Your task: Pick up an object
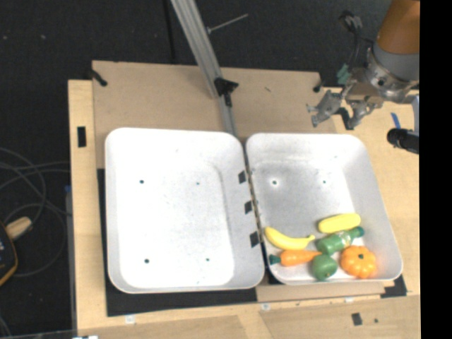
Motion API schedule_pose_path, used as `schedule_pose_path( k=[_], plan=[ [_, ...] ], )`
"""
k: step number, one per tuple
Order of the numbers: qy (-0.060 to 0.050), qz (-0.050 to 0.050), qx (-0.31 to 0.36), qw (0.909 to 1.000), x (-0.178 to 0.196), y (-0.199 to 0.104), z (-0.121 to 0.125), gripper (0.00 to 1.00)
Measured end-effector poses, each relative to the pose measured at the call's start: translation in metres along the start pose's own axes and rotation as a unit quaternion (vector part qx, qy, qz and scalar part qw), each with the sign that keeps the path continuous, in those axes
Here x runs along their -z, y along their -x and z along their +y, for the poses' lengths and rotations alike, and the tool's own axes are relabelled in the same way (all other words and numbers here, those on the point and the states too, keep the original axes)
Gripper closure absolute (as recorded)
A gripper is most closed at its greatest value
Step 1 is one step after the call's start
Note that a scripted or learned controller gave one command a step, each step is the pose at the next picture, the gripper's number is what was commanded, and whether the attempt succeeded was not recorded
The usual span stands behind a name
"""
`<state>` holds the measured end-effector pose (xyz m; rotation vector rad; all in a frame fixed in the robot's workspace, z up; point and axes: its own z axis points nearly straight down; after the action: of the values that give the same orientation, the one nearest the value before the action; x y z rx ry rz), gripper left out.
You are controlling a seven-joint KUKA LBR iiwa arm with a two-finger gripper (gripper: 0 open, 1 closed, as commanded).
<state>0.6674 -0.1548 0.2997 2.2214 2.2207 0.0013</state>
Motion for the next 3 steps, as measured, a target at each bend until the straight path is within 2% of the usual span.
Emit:
schedule_pose_path(
  k=[1, 2, 3],
  plan=[
    [-0.005, 0.0, -0.001, 1.0, -0.17, 0.038, 0.019, 0.0],
    [0.003, 0.0, 0.0, 1.0, -0.082, 0.013, -0.046, 0.0],
    [-0.002, 0.001, 0.002, 1.0, -0.131, -0.055, -0.014, 0.0]
  ],
)
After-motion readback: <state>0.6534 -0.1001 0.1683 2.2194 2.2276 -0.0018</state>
